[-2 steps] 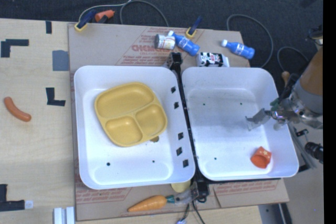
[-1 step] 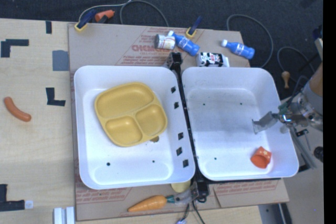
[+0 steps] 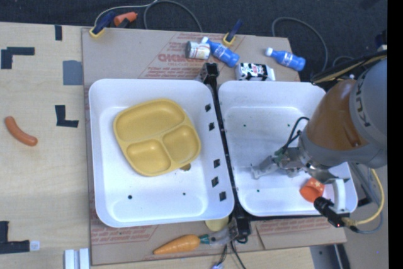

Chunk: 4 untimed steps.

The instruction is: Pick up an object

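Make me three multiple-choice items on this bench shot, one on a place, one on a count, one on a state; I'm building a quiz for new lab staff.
1. Where does the yellow divided plate lie?
A. in the left bin
B. in the right bin
C. on the cardboard behind the bins

2. How many compartments does the plate have?
A. two
B. three
C. four

3. How does the arm's pincer stand?
A. raised high above the left bin
B. low over the floor of the right bin
C. outside both bins, by the carrot

Answers:
1 A, the plate rests on the left bin's floor.
2 B, one large section and two smaller ones show.
3 B, its tip reaches down near the right bin's floor.
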{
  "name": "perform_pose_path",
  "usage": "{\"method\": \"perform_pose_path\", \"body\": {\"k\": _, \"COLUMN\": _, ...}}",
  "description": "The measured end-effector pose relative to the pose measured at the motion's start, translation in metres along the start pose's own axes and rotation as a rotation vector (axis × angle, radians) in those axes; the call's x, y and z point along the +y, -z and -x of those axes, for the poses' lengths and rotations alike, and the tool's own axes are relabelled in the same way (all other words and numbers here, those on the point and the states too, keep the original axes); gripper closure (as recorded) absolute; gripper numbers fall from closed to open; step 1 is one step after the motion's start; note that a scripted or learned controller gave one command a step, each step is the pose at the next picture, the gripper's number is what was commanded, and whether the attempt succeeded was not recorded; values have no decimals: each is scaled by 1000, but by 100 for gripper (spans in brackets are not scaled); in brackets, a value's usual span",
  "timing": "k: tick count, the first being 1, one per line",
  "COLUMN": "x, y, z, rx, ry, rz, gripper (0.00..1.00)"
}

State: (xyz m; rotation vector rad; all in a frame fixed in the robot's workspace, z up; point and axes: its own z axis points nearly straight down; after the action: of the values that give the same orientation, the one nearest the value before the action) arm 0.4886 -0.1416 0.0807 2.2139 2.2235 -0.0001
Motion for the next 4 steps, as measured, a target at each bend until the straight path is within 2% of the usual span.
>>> {"method": "perform_pose_path", "body": {"k": 1, "x": 107, "y": 48, "z": -42, "rx": 3, "ry": 5, "rz": 8, "gripper": 0}}
{"method": "perform_pose_path", "body": {"k": 2, "x": 101, "y": 44, "z": -38, "rx": 3, "ry": -3, "rz": -4, "gripper": 0}}
{"method": "perform_pose_path", "body": {"k": 4, "x": 101, "y": 44, "z": -38, "rx": 3, "ry": -3, "rz": -4, "gripper": 0}}
